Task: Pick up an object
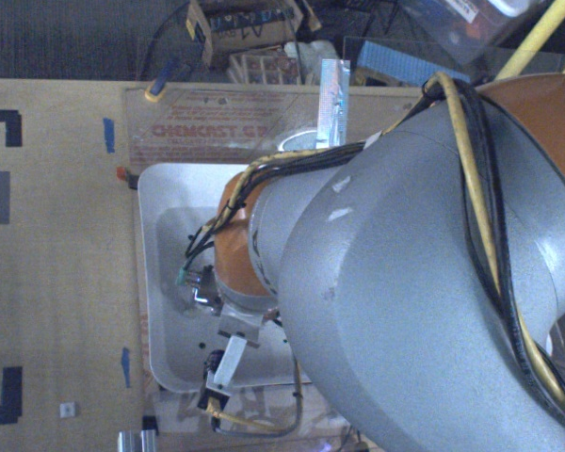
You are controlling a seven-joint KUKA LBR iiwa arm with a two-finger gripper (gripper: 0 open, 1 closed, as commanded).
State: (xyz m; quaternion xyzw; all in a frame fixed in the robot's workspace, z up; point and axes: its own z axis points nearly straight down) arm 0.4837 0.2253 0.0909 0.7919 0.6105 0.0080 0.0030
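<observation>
**Position.** The arm [395,281] extends from the right over the left white bin [158,217]. Its orange band [234,252] stands above the bin's middle. The gripper [203,290] is found below the band, low over the bin floor.

**Gripper state.** Whether it is released or clenched cannot be told. Nothing is seen held.

**Object.** The object to be picked cannot be identified. The visible floor to the left of the gripper reads as plain white. Any candidate is therefore judged to lie beneath the wrist or to its right, hidden by the arm. Its long axis cannot be assessed.
</observation>
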